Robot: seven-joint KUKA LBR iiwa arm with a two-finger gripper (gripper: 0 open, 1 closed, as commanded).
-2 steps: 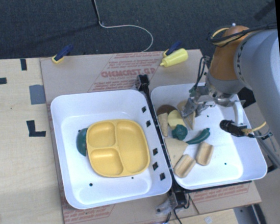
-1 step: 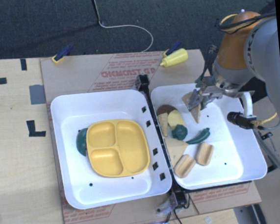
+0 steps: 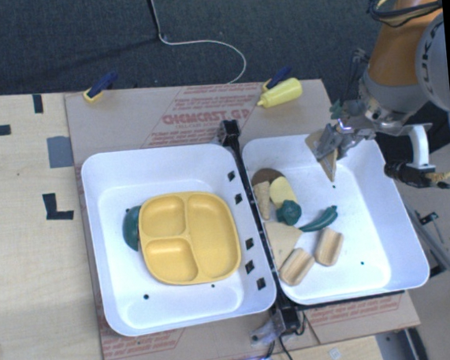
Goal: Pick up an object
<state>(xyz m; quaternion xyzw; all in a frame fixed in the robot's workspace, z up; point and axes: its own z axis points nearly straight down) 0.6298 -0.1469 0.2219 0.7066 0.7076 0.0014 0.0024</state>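
The arm is reaching in from 3 o'clock, with the hand [image 3: 329,151] hanging over the upper part of the right bin [image 3: 375,260], fingers pointing down. Nothing is lying between them; whether they are spread or pressed together — cannot tell at this angle.

Objects are sitting in the right bin's left half, toward 7 o'clock from the hand and apart from it: a brown piece [image 3: 263,178] at the top, a pale yellow piece [image 3: 280,190] just below it, a dark teal lump [image 3: 289,212] touching the yellow one, a green curved piece [image 3: 319,221] at its 4 o'clock, and two tan blocks [image 3: 312,257] lying side by side nearest the front rim.

The left bin [image 3: 110,174] is carrying a yellow divided plate [image 3: 189,238] — a dark teal object [image 3: 131,228] is peeking out at its 9 o'clock edge.

Both bins are resting on cardboard [image 3: 195,111] on the worktop [image 3: 24,234].
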